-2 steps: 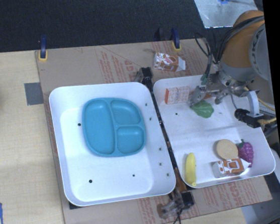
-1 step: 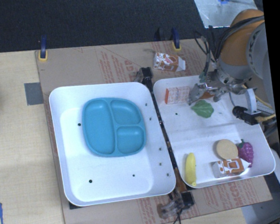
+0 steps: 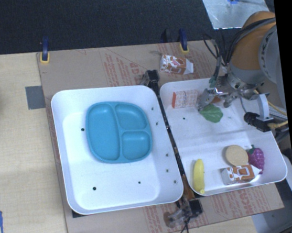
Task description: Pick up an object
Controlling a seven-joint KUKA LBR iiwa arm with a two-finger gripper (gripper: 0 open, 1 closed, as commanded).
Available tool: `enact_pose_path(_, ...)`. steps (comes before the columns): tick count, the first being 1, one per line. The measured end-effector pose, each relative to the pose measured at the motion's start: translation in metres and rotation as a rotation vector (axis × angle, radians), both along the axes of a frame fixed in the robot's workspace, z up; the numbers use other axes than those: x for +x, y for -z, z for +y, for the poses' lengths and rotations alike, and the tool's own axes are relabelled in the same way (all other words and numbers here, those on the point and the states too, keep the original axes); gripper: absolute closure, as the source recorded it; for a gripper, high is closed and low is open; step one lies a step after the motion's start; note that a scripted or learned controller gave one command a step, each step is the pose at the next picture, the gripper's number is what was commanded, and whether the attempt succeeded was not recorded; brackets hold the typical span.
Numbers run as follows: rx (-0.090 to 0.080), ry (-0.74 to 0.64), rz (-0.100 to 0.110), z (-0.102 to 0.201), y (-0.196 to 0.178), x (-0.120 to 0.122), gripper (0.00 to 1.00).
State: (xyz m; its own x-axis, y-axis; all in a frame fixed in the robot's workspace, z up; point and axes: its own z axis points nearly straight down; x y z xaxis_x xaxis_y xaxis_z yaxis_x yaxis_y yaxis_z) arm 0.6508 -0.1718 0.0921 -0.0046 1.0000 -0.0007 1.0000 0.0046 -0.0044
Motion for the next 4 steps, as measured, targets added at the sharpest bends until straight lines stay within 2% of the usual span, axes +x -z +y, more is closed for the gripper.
enact_pose_path(1, 0.000, -0.002, -0.001, 0.022, 0.000, 0.005, 0.00)
enact_pose_path(2, 0.000, 0.001, 0.000, -0.010, 0.000, -0.016, 0.00)
enact_pose_path(3, 0.000, -0.002, -0.002, 0.032, 0.000, 0.004, 0.00)
enact_pose_path(4, -0.001, 0.000, 0.000, 0.006, 0.000, -0.019, 0.00)
